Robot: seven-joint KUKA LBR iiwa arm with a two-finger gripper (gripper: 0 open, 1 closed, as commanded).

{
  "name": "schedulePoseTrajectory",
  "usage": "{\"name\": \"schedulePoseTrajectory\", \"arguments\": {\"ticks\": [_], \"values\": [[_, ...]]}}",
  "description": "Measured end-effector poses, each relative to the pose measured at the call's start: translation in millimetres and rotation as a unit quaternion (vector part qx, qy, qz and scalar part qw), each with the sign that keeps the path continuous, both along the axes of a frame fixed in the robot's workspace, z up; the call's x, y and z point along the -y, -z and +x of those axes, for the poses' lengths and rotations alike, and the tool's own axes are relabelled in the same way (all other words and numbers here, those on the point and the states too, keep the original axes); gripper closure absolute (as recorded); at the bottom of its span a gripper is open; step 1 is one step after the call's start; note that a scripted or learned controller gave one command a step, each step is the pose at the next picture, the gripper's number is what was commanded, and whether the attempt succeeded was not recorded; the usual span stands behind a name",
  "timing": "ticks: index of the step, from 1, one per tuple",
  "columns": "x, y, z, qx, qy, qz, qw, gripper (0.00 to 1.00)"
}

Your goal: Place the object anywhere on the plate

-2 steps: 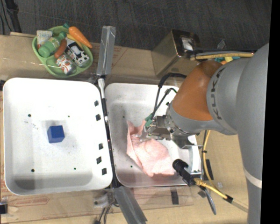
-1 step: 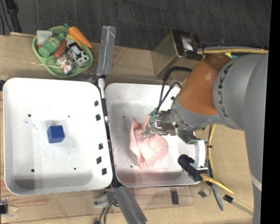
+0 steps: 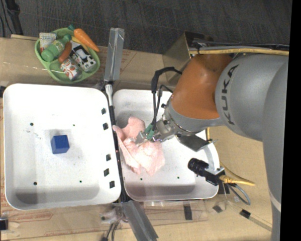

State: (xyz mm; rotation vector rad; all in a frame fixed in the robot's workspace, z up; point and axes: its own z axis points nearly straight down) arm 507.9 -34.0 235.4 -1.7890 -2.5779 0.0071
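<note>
Right now our end effector [image 3: 145,136] sits low over the crumpled pink cloth [image 3: 141,151], which stretches diagonally beneath it; we cannot tell its opening.

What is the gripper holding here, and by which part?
It cannot be told: the gripper sits down on the pink cloth near its upper middle, in the right bin.
</note>
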Motion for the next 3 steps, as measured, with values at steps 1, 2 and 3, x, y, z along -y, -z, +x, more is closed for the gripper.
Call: {"name": "schedulePoseTrajectory", "arguments": {"ticks": [1,2,3], "values": [[-51,-5,8,0.001,-0.201,0.0008,0.9796,1.0],[-106,8,17,0.0,-0.394,0.0021,0.919,1.0],[-154,3,14,0.001,-0.57,0.0024,0.8213,1.0]]}}
